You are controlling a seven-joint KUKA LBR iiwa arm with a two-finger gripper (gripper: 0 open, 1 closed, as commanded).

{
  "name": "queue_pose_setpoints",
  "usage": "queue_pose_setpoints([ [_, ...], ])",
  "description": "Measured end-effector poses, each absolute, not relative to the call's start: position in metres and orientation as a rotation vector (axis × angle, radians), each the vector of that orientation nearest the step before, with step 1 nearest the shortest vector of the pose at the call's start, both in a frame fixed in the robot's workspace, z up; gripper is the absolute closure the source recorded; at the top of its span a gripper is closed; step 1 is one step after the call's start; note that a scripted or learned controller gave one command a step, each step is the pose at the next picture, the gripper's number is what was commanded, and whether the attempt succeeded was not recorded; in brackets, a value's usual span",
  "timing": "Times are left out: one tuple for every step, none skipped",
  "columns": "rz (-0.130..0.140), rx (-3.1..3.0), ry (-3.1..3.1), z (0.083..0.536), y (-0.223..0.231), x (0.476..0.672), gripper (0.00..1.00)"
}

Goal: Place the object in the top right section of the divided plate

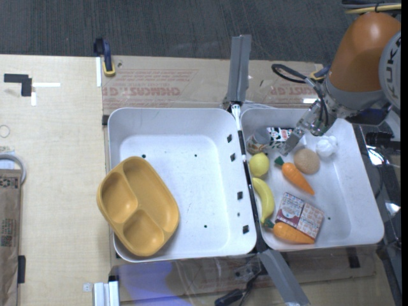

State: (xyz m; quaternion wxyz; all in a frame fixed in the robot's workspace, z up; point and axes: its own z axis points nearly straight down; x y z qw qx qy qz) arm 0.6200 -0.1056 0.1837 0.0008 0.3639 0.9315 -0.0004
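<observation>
Hand (294, 140) low in the right bin (357, 190), state impossible to tell; picking step, nothing visibly held.
Just beside: potato (307, 160), carrot (297, 177), lemon (259, 164). Well away across the left bin: divided plate (137, 207), bare. Next, probably: secure one item, lift, carry to the top right section.

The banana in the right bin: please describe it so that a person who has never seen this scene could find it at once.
Look at the right bin, the one that holds the toy food. Along its left wall, just below the round lemon, lies the banana. It is the one long, curved yellow thing there; the carrot to its right is orange and straight.
</observation>
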Motion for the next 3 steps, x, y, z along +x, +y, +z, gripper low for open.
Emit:
queue_pose_setpoints([
  [0.0,1.043,2.963,0.191,-0.057,0.578,0.0],
  [-0.001,1.208,2.901,0.191,-0.037,0.555,0.0],
  [0.0,0.704,3.062,0.191,-0.091,0.486,0.0],
])
